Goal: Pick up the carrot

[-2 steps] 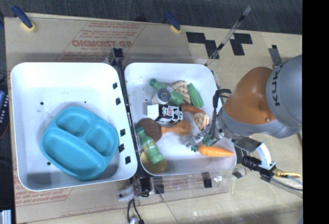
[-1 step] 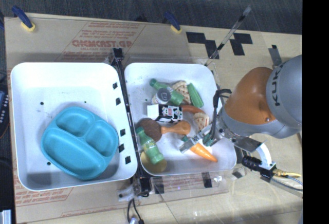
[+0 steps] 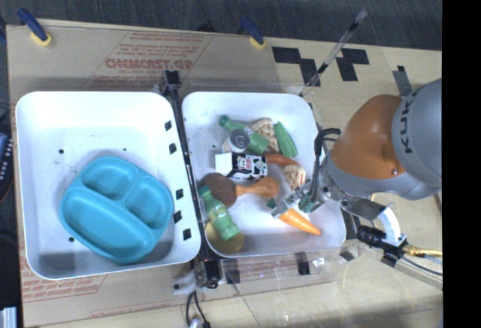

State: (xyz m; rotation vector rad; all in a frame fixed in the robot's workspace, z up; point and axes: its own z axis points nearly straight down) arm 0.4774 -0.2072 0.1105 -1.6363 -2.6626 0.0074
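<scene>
Cardboard covers the bench [image 3: 225, 56] beneath two white bins, as we see from the overhead camera. We find a blue divided tray [image 3: 115, 206] in the left bin [image 3: 37, 116]. In the right bin [image 3: 301, 112], among toy foods, the carrot [image 3: 301, 222] lies near the front right corner. The gripper [image 3: 299, 202] sits just above it, touching its thick end; whether it grips we cannot tell.

the two white bins [image 3: 45, 168] look like smooth, slightly glossy plastic. the blue divided tray [image 3: 114, 206] is smooth plastic with a soft sheen. the carrot [image 3: 301, 222] looks like matt orange plastic. the bench top [image 3: 143, 56] looks like printed brown cardboard, matt. the arm's orange band [image 3: 368, 142] is glossy.
</scene>
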